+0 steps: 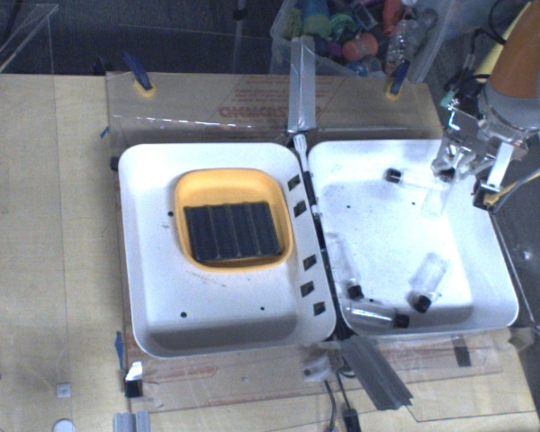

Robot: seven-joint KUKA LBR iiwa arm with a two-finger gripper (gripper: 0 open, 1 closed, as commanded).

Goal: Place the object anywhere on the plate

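- Down in the right bin (468, 241) lie four clear vials with black caps. One vial (429, 277) lies tilted near the front right corner, its cap toward the front.
- A second vial (375, 314) lies flat along the front wall, and a third (340, 264) lies against the wall next to the divider. A fourth (407, 178) lies near the back of the bin, its cap pointing left.
- Just to the right of that fourth vial, the gripper (468, 167) hangs over the bin's back right corner. I cannot tell whether the pincer is apart or together, and no vial is seen clamped in it.
- The three front vials lie well apart from the gripper, toward the front and left of it.
- Across the divider, the yellow plate (184, 192) sits in the middle of the left bin (144, 241) with a dark ridged pad (232, 230) lying on it.
- Bare white floor rings the plate on all sides, and the middle of the right bin's floor is open too.
- Both bins rest on a pale wooden bench (36, 196), with a clear sheet standing along their back edge, held by blue clamps (142, 81).
- Behind the sheet stands a clear tub of coloured toys (360, 12).
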